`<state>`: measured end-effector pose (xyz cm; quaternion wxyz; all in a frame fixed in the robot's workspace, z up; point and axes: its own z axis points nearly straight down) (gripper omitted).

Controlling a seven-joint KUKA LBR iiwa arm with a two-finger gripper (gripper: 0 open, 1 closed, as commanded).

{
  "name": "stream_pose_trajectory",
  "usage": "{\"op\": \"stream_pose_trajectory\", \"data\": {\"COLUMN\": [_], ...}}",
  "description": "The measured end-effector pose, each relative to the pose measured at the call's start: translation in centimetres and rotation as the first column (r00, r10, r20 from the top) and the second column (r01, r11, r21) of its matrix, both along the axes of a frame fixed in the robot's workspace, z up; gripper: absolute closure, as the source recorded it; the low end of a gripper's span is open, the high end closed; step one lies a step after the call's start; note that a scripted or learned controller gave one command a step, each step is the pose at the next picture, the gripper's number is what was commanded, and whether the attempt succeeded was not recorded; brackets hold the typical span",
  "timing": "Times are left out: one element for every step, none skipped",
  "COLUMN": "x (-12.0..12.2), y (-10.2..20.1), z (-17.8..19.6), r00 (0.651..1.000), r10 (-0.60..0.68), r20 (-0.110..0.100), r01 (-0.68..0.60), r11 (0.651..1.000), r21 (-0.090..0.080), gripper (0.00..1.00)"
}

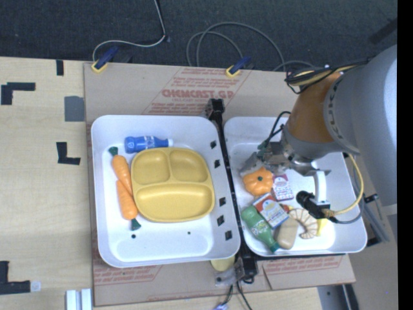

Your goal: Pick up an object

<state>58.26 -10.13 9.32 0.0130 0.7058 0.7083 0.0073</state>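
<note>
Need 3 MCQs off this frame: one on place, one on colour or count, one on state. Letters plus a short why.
1. Where does the yellow divided plate lie?
A. in the left bin
B. in the right bin
C. on the cardboard outside both bins

2. How many toy carrots lie beside the plate?
A. none
B. two
C. five

3. How does the blue bottle sit?
A. standing upright
B. lying on its side
C. resting on top of the plate

Key:
1 A: the plate fills the middle of the left bin.
2 B: one carrot and a second carrot lie end to end along the plate's left edge.
3 B: the bottle lies flat along the bin's far side, white cap toward the divider, clear of the plate.

The arm reaches over the right bin, above the orange toy.
</note>
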Motion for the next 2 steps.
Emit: {"op": "stream_pose_trajectory", "data": {"x": [-1.6,-1.6], "y": [0.0,-0.1], "z": [0.0,1.1], "r00": [1.0,1.0], "r10": [0.0,-0.001], "r20": [0.0,0.002], "r01": [0.0,0.001], "r11": [1.0,1.0], "r21": [-0.001,-0.003], "gripper": [0.0,1.0]}}
